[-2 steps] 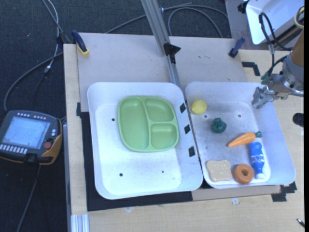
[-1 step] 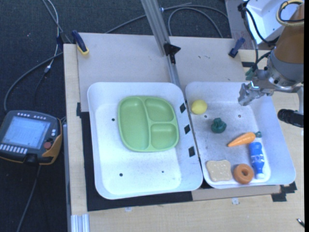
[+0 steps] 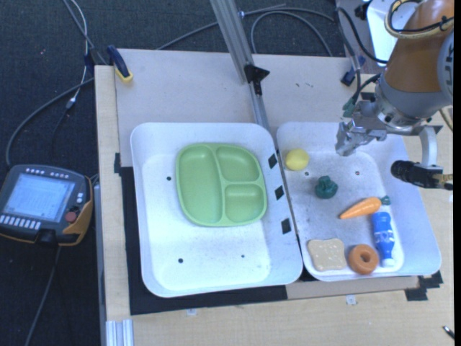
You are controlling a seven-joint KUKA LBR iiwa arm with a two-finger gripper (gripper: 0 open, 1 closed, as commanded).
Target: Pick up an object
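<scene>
- No single thing is singled out for picking; the candidates all lie in the right shallow white plastic bin (image 3: 421,225).
- A round yellow lemon-like ball (image 3: 296,159) sits at that bin's upper left, just beside the divide between the bins.
- A small dark green lumpy toy (image 3: 326,187), perhaps broccoli, lies below and to the right of the ball, apart from it.
- An orange toy carrot with a green tip (image 3: 361,207) lies tilted near the bin's middle right, its tip just beside the cap of a blue and white tube-shaped bottle (image 3: 382,238).
- An orange ring doughnut (image 3: 363,258) rests at the lower edge, touching or nearly touching the bottle's left side; a pale square toast slice (image 3: 326,254) lies just to its left.
- The grey metal two-finger gripper (image 3: 348,144) hangs over the bin's upper part, right of the ball and above the green toy, with nothing between its jaws; whether the jaws are spread or pressed together I cannot tell.
- The left shallow white plastic bin (image 3: 166,265) holds a light green plastic plate with three compartments (image 3: 220,184).
- Both bins rest on the pale tabletop (image 3: 187,85).
- A grey handheld control pendant (image 3: 43,204) lies on the dark floor at left.
</scene>
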